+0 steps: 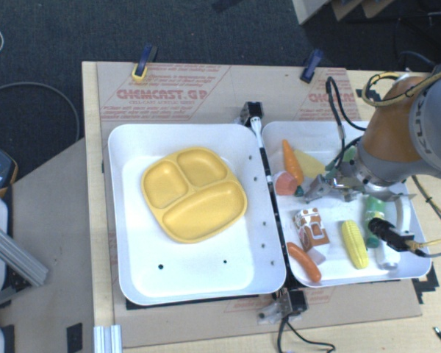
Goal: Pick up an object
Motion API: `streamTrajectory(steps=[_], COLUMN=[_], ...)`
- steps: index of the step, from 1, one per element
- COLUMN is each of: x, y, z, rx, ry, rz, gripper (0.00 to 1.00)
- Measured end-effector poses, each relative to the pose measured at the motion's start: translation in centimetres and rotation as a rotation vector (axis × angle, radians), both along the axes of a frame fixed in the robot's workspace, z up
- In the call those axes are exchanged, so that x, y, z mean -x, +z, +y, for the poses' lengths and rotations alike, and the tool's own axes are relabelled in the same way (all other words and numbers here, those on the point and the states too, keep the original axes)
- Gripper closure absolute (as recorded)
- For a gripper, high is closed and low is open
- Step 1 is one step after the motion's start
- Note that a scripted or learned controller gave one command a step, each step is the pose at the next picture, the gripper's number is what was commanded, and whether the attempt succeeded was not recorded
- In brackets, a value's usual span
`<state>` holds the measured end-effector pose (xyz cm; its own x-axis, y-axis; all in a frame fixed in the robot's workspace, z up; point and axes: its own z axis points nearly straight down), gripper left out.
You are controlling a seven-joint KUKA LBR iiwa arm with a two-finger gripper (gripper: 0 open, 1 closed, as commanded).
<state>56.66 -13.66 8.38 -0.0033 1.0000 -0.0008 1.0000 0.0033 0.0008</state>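
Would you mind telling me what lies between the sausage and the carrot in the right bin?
In the camera view, a small brown-and-white toy block sits between the sausage and the carrot, with a pinkish round piece just below the carrot.

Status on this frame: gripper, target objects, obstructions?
Gripper low in right bin, beside carrot; nothing seen between fingers. Corn, sausage lie loose. Items crowded; yellow tray sits in left bin.
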Motion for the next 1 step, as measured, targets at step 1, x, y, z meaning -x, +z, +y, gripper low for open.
streamTrajectory(steps=[1], x=[6.45], y=[0.04], z=[3.18], rx=[-0.004], ry=[-0.004], rz=[0.008], gripper=[0.0])
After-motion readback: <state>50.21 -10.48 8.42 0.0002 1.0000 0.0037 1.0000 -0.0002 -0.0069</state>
